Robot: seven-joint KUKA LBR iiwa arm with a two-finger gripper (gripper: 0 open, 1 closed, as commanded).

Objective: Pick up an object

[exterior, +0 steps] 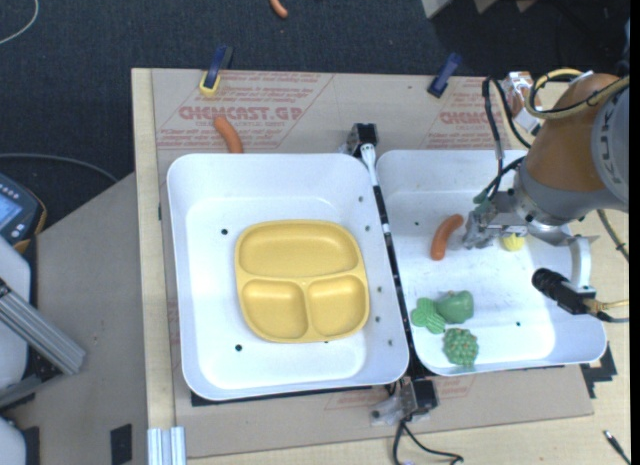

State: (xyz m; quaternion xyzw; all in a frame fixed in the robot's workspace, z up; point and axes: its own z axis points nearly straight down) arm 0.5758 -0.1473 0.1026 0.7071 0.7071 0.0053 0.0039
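Observation:
In the right bin (520, 338) lie an orange sausage-shaped toy (445, 236), a green pepper-like toy (456, 305), a small green leafy piece (427, 315) and a bumpy green broccoli-like toy (461, 346). My gripper (487, 229) hangs low over the right bin's upper middle, just right of the orange sausage. A small yellow object (513, 243) peeks out beside the gripper's right side. The arm's grey body and orange band (565, 148) cover the bin's upper right part.
The left bin (200, 253) holds a yellow three-compartment plate (302, 280). Another orange sausage (229, 134) lies on the cardboard behind the left bin. Blue clamps (213, 70) (444, 75) hold the board's far edge. A black cable connector (563, 293) sticks out right of the gripper.

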